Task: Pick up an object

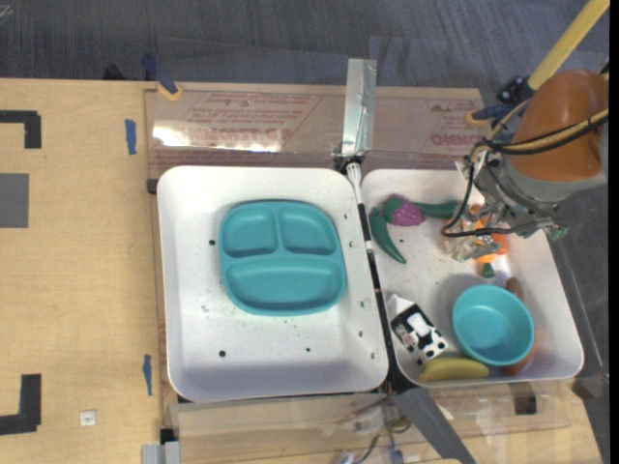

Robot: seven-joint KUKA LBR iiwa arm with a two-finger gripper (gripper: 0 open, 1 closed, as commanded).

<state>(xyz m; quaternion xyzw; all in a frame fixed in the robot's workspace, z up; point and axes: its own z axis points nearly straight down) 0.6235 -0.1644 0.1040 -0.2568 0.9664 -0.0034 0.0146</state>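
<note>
The right bin (561, 288) holds a teal bowl (492, 325), a yellow banana (455, 368) at its front edge, a black-and-white toy (418, 332), a green and purple toy vegetable (398, 217) and a small orange-and-white object (481, 247). My gripper (481, 232) hangs low at the bin's back right, right over the small orange-and-white object. Cables and the wrist hide how the gripper meets that object. A brown piece (514, 286) lies beside the bowl's far right rim.
The left bin (184, 288) bears a teal divided plate (281, 256). A metal divider strip (359, 109) stands behind the seam between the bins. The arm's orange band (569, 124) and yellow cable (576, 27) fill the upper right.
</note>
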